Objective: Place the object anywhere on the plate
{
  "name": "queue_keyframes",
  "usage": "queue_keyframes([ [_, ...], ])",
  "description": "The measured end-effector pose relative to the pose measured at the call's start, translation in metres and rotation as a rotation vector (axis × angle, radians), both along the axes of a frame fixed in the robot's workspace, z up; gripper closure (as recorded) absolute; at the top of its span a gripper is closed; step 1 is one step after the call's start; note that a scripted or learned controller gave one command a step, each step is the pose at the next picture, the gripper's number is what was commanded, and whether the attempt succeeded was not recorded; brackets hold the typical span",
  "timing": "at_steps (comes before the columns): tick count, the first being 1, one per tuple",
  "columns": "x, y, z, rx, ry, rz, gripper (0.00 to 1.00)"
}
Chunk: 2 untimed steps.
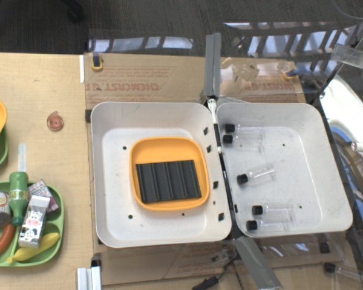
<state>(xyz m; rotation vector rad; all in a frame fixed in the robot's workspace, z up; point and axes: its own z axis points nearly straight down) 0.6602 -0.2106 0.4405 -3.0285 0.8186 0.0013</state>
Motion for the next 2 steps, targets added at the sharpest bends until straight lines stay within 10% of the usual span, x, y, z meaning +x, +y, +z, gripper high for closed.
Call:
queue_keyframes([
  [2,0.0001,-0.0089,-0.0001,0.001,-0.003,0.331,1.0],
])
